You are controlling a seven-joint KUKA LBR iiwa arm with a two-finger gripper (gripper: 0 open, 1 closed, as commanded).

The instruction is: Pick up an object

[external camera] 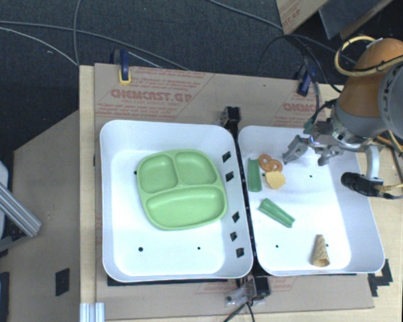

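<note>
Over the right bin (359, 224), gripper (311, 150) hangs spread and empty.
Pretzel (270, 164) lies just left-below, nearest of the toys.

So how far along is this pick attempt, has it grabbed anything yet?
Nothing is picked yet. The hand hangs at the back of the right bin with nothing between its fingers. The pretzel, yellow piece, two green sticks and cone all lie on the bin floor. Reaching down, gripping and lifting are left.
</note>
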